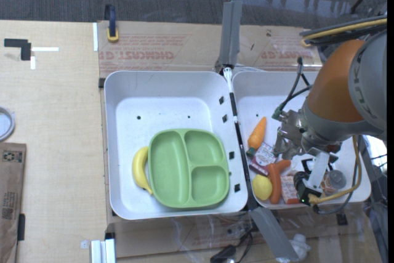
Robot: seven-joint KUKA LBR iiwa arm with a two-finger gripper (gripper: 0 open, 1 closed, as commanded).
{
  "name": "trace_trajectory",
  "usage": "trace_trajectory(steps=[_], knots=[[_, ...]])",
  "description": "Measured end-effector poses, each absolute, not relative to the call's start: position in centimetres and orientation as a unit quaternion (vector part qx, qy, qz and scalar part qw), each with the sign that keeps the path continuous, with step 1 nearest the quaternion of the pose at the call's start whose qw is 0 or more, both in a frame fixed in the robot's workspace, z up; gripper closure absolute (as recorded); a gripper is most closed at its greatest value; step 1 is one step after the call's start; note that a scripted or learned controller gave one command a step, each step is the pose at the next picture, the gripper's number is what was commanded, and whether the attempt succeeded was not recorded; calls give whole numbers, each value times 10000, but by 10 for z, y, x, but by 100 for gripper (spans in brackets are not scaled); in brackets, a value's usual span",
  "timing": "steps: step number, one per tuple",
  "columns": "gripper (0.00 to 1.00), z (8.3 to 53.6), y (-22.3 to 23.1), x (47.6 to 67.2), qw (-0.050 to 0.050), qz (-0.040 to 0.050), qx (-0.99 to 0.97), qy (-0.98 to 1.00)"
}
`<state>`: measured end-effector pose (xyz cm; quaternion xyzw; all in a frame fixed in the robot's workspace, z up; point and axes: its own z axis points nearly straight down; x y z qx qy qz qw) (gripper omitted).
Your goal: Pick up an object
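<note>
Pale wood bench (49, 132) carries two shallow white bins side by side, the left bin (114, 132) and the right bin (246, 89), with a cardboard sheet (166, 43) laid under their far edge, probably to protect the bench. In the left bin a green divided plate (188, 167) lies flat toward the near wall, and a banana (141, 170) is wedged between its left rim and the bin wall, partly tucked under the plate, which would make it awkward to grasp. The right bin holds the likelier targets, crowded along its left side: a carrot (258, 132) lying at a slant, a small printed packet (263, 154) just below it, a red-orange piece (275, 178) and a lemon (262, 187) touching it near the front wall. The grey arm with its orange band (335, 92) reaches in over this bin from the right, and the gripper (294, 143) hangs low above the clutter, just right of the packet, so I judge it is working toward one of these items. Whether the claw is apart or together I cannot tell, since the wrist and cables cover it, and nothing can be seen held in it.
</note>
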<state>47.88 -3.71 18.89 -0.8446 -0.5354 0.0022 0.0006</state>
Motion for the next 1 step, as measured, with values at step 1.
trace_trajectory(steps=[1], knots=[[100,188,19,496,6,40,-8818,-4716]])
